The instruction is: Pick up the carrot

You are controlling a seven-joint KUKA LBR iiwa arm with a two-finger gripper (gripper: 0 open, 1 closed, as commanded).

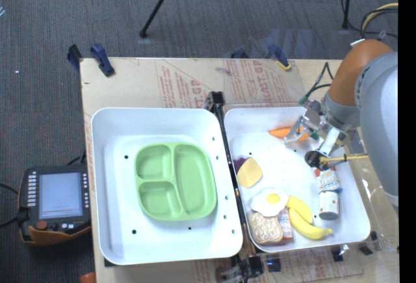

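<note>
The carrot (283,133) is a small orange piece lying near the back of the right bin (260,120). My gripper (303,134) hangs just to its right, with the fingers (298,131) right at the carrot's right end. The arm's orange band and grey wrist reach in from the right above it. The carrot's right tip is partly hidden behind the gripper, and I cannot make out whether the carrot sits between the fingers.
The right bin also holds a yellow chip (249,172), a fried egg (270,201), a banana (304,218), a cracker (266,228), a purple piece (239,163) and a small bottle (327,192). The left bin (110,145) holds a green divided plate (175,181).
</note>
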